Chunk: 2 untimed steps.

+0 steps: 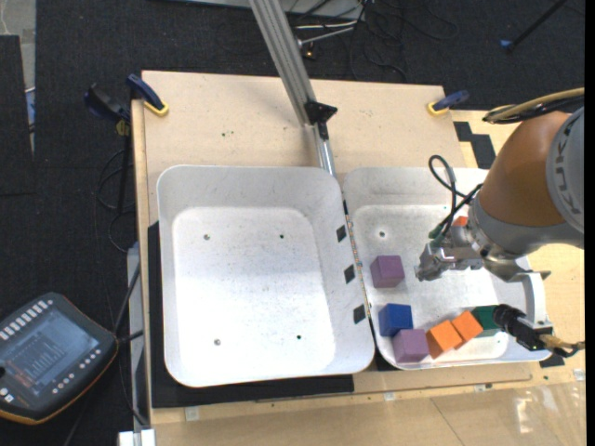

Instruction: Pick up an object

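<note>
From the camera view, the pick looks barely begun: nothing is lifted, and every block lies on the floor of the right bin (pixel 372 189). The gripper (pixel 433 264) hangs over that bin, its arm (pixel 525 189) reaching in above the bin's far side. Whether it is released or clenched I cannot tell, since the metal tip is small and blurred from this height, and no block shows within it.

The nearest candidate is the purple block (pixel 388 270), just beside the gripper tip on the side toward the left bin (pixel 246 268), apparently apart from it. Nearer the camera than the tip lies the blue block (pixel 395 319), then a second purple block (pixel 410 344), an orange block (pixel 447 334) and a green block (pixel 487 321) clustered along the bin's near wall. What remains, by my judgement, is the whole grasp: line up over a block, descend, close, and lift.
</note>
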Motion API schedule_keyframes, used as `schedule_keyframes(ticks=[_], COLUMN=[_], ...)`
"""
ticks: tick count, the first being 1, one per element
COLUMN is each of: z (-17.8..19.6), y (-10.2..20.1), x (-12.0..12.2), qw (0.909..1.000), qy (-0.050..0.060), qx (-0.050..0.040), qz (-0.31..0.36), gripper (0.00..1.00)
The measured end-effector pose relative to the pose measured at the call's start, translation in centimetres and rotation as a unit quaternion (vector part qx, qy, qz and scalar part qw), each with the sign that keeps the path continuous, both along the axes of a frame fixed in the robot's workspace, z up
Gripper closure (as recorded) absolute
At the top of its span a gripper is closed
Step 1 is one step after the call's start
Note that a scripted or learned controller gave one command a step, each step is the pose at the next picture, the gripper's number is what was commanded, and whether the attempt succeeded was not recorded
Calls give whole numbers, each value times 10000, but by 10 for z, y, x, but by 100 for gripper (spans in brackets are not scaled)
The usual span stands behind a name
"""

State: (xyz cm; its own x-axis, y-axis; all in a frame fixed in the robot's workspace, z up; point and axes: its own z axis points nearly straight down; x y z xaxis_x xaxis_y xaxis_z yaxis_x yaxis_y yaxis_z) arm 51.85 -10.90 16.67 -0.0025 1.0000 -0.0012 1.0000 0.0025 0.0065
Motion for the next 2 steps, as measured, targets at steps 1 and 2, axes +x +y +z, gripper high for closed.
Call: schedule_keyframes(ticks=[1,2], z=[46,92], y=[-1,3], x=[9,18], qw=[10000,10000], qy=[4,4], qx=[-1,-1], qz=[3,7], gripper=[100,100])
